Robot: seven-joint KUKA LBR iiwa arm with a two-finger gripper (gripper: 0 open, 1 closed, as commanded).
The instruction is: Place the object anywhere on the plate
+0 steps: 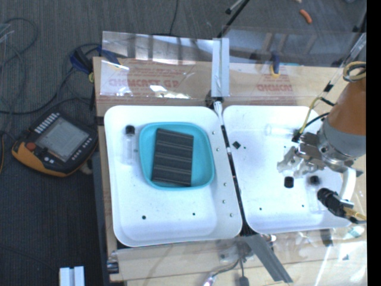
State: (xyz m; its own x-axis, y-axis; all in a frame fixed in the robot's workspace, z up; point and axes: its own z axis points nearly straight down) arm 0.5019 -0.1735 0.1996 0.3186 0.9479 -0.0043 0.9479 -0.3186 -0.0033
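A teal plate (pixel 144 159) sits in the left white bin (pixel 166 222). A dark grey ribbed block (pixel 172 157) lies flat on the middle of the plate, its long side running front to back. My gripper (pixel 296 167) hangs over the right white bin (pixel 268 210), near that bin's right side and well apart from the plate and block. I see nothing held in it. The grey arm with its orange band (pixel 351 109) comes in from the right.
A small clear vial with a black cap (pixel 129 137) lies just left of the plate. A small black piece (pixel 236 145) rests in the right bin near the divider. A clear plastic wall (pixel 155 70) stands behind the bins. A teach pendant (pixel 56 143) lies on the floor at left.
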